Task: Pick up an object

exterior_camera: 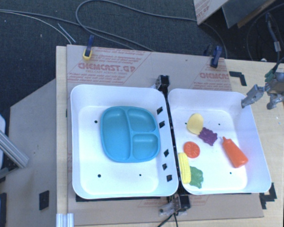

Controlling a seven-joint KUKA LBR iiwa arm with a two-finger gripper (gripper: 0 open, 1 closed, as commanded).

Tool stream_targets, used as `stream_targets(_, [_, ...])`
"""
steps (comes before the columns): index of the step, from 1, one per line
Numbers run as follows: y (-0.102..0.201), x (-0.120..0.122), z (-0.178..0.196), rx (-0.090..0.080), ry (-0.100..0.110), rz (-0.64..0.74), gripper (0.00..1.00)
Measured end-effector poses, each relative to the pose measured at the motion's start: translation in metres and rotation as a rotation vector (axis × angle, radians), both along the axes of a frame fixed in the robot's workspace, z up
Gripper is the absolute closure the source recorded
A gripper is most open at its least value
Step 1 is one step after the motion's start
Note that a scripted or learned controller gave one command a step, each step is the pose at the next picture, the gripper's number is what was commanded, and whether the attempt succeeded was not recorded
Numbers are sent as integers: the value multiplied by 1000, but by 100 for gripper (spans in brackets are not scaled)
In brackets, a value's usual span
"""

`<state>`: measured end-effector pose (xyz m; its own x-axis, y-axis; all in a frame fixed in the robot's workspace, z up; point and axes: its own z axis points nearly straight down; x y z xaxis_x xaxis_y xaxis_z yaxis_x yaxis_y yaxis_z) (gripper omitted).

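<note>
Objects for picking lie in the right bin (pixel 253 139): a yellow piece (pixel 195 123) near the upper left, a purple piece (pixel 208 135) just beside it, an orange-red disc (pixel 191 149) below those, a corn cob (pixel 184 167) along the left wall, and a green piece (pixel 196 177) touching the cob's lower end. An orange bottle-shaped piece (pixel 234 152) lies apart from them, toward the right, tilted. The left bin (pixel 85 131) holds a blue divided plate (pixel 130 133). The gripper (pixel 264 98) hangs at the right bin's upper right corner, clear of every object. Its fingers stand apart, with nothing between them. A divider (pixel 165 130) with black clips separates the two bins.
</note>
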<state>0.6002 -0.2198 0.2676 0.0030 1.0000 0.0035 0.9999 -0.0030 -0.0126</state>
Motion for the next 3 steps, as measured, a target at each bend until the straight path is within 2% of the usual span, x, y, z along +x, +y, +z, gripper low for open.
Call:
stream_targets(1, [1, 2, 7, -3, -13, 4, 0])
stream_targets(3, [7, 9, -82, -2, -8, 4, 0])
